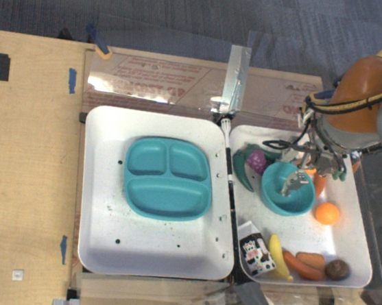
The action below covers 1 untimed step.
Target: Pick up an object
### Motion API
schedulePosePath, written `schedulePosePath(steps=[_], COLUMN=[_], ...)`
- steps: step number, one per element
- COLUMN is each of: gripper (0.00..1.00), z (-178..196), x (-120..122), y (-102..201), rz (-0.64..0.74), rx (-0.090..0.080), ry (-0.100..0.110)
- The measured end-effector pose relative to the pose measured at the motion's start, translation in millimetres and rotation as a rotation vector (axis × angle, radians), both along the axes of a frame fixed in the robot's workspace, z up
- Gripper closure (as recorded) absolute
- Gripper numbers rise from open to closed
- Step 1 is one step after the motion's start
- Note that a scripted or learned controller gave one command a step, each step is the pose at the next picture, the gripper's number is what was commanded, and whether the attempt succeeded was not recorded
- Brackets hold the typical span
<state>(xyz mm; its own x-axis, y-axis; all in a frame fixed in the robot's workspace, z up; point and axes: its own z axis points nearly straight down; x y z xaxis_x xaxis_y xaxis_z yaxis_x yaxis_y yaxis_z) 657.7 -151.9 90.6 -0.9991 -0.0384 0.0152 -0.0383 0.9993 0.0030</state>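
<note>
My gripper (298,182) hangs over the right bin (360,238), its tips down inside the blue bowl (287,195), and I cannot tell how my jaws stand, nor whether anything sits between them. The bowl is directly under me, its rim circling my tips. At my 9 o'clock, just beside the bowl, lies a purple piece (256,162) against a dark green dish (243,170). At my 4 o'clock, near the bowl's rim, rests an orange ball (327,213). Along the bin's near edge, toward my 6 o'clock, lie a banana (277,254), a reddish sausage-like piece (307,263) and a dark brown round piece (337,270); a black-and-white carton (255,249) sits at 7 o'clock. Well apart at 9 o'clock, the left bin (96,192) holds a teal divided plate (168,179).
</note>
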Motion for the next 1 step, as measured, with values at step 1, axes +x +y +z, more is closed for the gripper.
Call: schedulePosePath(steps=[1], gripper=[0.0], z=[-1.1], x=[-37.3], y=[-42.7], rz=[0.034], rx=[-0.005], ry=[-0.026])
